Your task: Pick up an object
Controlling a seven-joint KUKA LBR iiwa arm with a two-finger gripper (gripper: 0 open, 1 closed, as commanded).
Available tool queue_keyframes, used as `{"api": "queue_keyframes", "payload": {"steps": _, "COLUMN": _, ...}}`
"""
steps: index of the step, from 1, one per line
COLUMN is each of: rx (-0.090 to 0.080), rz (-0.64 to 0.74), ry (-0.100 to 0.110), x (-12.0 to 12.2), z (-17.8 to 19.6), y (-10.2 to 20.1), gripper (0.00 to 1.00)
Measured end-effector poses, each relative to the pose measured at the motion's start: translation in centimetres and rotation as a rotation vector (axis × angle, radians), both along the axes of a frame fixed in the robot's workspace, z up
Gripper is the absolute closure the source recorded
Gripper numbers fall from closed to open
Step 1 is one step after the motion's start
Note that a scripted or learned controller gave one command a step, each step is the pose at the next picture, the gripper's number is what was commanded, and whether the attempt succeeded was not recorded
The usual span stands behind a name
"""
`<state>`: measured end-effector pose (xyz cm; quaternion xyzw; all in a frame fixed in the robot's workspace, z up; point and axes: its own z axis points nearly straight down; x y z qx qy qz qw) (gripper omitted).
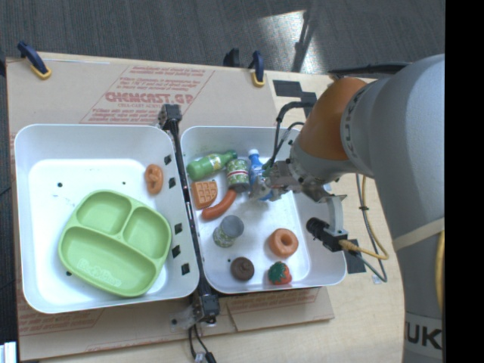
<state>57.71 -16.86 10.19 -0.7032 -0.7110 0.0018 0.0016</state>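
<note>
The grey arm [378,127], the largest thing here, reaches in over the right bin [302,138], probably because that is where the small pickable pieces lie. The right bin is the landmark for everything else: it sits on the tabletop [91,97], with the left bin [34,146] touching its left wall. The left bin holds a green divided tray [113,240] and a small orange piece [154,178] just beside the dividing wall. Inside the right bin, the end effector [266,181] hangs low near the back wall, at a blue-capped bottle [255,165] and a green-labelled can [239,174], which I judge to be the likely targets. I cannot tell how its jaws stand, nor whether anything is caught. Left of it lie a green bottle [208,162], a waffle-like piece [204,193] and an orange sausage [219,203]. Toward the front wall sit a grey lump [228,231], a doughnut [283,242], a brown doughnut [242,268] and a strawberry [279,273].
</note>
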Motion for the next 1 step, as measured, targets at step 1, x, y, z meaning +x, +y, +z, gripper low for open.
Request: {"api": "queue_keyframes", "payload": {"steps": 1, "rx": 0.001, "rz": -0.004, "ry": -0.006, "x": -2.81, "z": 12.22, "y": 5.84, "gripper": 1.00}}
